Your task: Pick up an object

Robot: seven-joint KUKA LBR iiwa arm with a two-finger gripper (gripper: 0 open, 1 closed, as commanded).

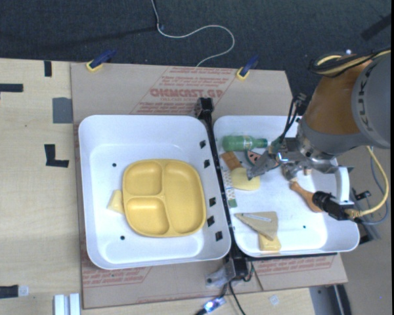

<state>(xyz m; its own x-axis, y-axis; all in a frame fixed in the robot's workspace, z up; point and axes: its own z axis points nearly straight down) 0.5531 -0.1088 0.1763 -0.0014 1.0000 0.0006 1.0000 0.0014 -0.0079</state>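
Low, pincer [257,170] over right bin [328,238]

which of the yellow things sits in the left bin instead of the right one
The yellow divided plate, with three compartments, lies in the left bin. The pale yellow pieces lie in the right bin.

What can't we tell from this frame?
- Gripper in the camera view: too small and dark to read the finger state or any contact with the pale yellow piece under it.
- Yellow divided plate covers most of a flat yellow item; its shape is unknown.
- Brown-handled tool: far end hidden behind the arm's black fitting.
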